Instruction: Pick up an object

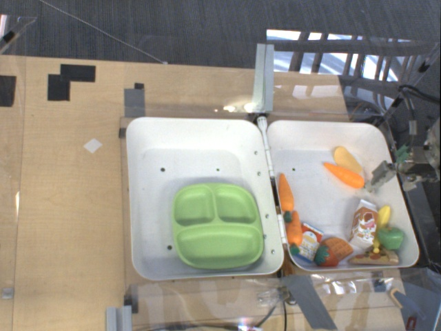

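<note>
The pincer (383, 173) sits at the right bin's (310, 140) three-o'clock rim; how far apart its jaws are, I cannot tell. Just beside it, towards nine o'clock, lies an orange carrot (344, 176) (a yellow piece (347, 160) touches it).

A dark grey ribbed floor (172, 19) runs across the top of the view, with a bright patch of window light (344, 54) falling on it at upper right, broken by slatted shadows. Below it lies a pale wooden bench top (62, 205) bearing black square markers (69, 81) near its upper left. A grey metal post (264, 74) stands upright at the bench's back edge, with glare beside its foot.
</note>
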`<state>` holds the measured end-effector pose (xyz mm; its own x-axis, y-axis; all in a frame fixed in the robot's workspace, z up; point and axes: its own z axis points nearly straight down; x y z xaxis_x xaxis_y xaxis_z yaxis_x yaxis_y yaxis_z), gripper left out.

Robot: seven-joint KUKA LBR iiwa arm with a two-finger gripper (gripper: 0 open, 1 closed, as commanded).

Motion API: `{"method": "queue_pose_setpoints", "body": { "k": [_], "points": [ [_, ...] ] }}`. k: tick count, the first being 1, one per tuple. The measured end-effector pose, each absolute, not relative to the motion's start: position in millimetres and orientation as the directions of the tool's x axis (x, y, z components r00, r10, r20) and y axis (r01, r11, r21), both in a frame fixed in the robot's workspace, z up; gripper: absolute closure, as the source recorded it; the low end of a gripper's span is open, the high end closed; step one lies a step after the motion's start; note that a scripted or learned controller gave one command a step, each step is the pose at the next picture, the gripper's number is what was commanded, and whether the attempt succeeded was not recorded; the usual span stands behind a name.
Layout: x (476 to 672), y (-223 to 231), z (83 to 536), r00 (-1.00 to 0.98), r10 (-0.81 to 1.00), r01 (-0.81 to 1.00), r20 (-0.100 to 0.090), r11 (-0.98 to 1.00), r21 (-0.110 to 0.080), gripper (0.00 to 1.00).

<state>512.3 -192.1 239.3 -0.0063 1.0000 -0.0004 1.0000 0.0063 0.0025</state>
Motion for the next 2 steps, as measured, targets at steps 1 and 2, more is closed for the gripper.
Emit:
{"method": "queue_pose_setpoints", "body": {
  "k": [1,2],
  "points": [
    [573.7,-194.6,162.5,0.259,0.966,0.966,0.001,-0.259,0.002,0.0],
    [611.7,-187.8,95.0,0.209,0.978,0.978,-0.001,-0.209,0.005,0.0]
  ]
}}
